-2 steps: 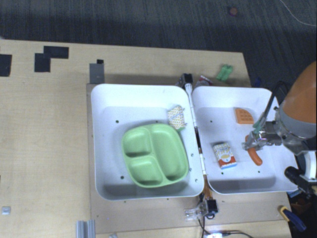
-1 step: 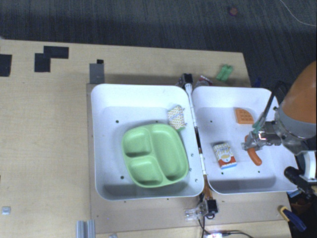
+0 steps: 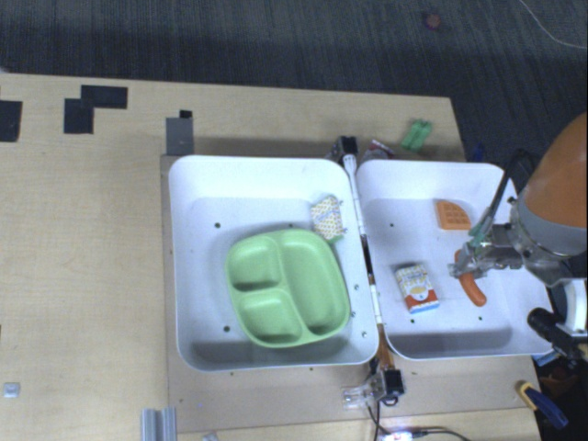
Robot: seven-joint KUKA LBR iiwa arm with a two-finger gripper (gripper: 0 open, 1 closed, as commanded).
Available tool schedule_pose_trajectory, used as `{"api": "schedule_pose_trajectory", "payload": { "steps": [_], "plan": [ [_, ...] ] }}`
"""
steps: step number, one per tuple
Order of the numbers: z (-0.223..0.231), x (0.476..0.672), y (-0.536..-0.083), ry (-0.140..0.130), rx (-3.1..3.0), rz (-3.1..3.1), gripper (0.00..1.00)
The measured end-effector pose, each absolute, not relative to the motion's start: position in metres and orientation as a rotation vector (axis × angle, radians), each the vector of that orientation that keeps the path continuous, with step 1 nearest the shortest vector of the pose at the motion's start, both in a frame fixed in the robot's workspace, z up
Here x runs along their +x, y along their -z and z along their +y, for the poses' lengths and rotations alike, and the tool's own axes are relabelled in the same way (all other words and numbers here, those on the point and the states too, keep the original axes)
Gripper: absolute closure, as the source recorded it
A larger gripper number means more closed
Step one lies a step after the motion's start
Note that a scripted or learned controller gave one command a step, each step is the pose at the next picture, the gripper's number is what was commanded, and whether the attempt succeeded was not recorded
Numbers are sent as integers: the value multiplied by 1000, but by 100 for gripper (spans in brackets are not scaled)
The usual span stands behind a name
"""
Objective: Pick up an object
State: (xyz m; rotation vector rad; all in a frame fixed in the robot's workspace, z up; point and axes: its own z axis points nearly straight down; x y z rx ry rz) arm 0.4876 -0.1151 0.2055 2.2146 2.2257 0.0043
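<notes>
The right bin [image 3: 404, 184] holds an orange flat piece [image 3: 451, 215], a small white, blue and red carton [image 3: 416, 288] and a short orange-red stick [image 3: 474, 291]. My gripper [image 3: 469, 263] hangs over the right bin, just above the orange-red stick and to the right of the carton. The stick's upper end is hidden under the gripper. In the left bin [image 3: 197, 209] lie a green divided plate [image 3: 287, 288] and a small patterned packet [image 3: 326, 216] at the plate's upper right corner.
A green object [image 3: 416, 134] lies on the bench behind the right bin. Cables and clips sit at the seam between the bins, at the back [image 3: 347, 147] and at the front [image 3: 386, 384]. Black tape marks [image 3: 92, 107] are on the bench at the left.
</notes>
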Motion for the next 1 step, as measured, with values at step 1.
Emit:
{"api": "schedule_pose_trajectory", "payload": {
  "steps": [1],
  "plan": [
    [-114, 487, -203, -3, 2215, 2225, 100]
  ]
}}
